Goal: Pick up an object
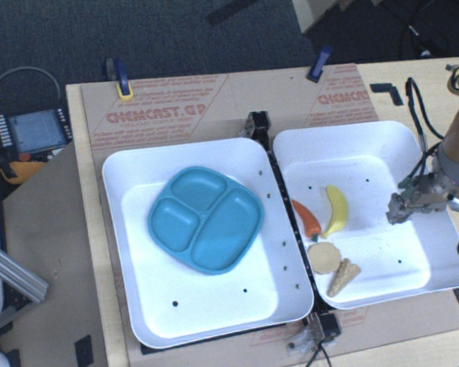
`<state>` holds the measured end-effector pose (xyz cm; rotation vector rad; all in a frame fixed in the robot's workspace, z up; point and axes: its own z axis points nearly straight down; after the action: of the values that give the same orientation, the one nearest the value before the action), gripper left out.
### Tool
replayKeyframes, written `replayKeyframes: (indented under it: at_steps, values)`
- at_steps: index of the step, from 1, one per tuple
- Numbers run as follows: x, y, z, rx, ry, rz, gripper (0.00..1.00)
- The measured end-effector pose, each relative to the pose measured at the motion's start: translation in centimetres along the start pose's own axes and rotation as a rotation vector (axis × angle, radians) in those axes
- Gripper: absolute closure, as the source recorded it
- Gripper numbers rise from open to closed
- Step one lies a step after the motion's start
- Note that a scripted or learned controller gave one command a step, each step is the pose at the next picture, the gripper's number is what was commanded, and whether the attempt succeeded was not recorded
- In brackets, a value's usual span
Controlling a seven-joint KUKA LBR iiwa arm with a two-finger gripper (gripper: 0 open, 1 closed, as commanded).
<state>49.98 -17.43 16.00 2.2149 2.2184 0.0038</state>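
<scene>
The right bin (371,135) holds a yellow banana (336,209), an orange carrot (307,218) against its left wall, a round tan cookie (324,256) and a tan cone-shaped piece (342,277) near the front. My gripper (397,210) hangs at the bin's right side, well right of the banana, with nothing seen between its fingers. The left bin (144,301) carries a blue divided plate (206,218).
Black cables run by the right bin's far right corner (414,110). A clamp (258,123) sits where the bins meet at the back. A pendant device (35,130) lies off the bench at the left. Bare bin floor (383,252) stretches under the gripper.
</scene>
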Motion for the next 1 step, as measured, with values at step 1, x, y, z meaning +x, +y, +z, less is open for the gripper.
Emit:
replayKeyframes:
  at_steps: [1]
  values:
    - [-0.21,0.28,-4.2,0.002,0.0,0.001,1.0]
